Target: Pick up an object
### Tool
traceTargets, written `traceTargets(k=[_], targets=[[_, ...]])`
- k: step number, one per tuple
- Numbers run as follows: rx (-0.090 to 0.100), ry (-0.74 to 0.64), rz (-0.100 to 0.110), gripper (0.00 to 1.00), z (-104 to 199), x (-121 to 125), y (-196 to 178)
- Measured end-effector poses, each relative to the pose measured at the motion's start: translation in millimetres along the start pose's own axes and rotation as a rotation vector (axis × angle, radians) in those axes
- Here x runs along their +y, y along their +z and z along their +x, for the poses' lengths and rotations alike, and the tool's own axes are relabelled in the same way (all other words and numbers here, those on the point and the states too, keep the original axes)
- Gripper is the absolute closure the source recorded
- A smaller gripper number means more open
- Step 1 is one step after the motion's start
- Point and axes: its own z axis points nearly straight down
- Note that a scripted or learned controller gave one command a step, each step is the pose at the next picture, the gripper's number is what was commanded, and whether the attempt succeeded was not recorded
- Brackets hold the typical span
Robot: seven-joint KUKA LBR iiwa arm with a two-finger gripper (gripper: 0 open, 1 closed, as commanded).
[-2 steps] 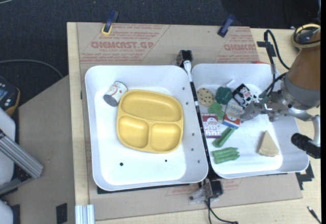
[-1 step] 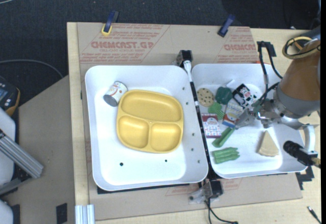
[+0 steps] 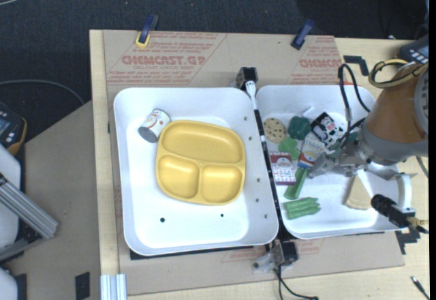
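Two "CHEMCAST GP" prints, bench (image 3: 204, 60)

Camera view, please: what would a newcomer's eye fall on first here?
A large yellow divided plastic tray dominates the left white bin, with a small tipped white cup at its upper left corner. The grey arm with its orange band reaches over the cluttered right white bin.

A yellow divided plate (image 3: 200, 161) lies flat in the left bin, with a small tipped-over cup (image 3: 154, 124) touching its 10 o'clock edge. The right bin holds a clutter: a round tan perforated disc (image 3: 274, 129) at 10 o'clock, a dark green piece (image 3: 298, 127) beside it, a red-and-white card (image 3: 282, 168), a green ridged item (image 3: 301, 207) at 7 o'clock, and a tan wedge (image 3: 356, 193) at 4 o'clock.
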Motion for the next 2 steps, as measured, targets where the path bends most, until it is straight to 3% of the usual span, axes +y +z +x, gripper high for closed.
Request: traceTargets(k=[1,2], targets=[[-0.002,0.002,-0.005,1.00,-0.7,0.7,-12.1],[-0.005,0.000,-0.010,1.00,0.0,-7.6,-66.9]])
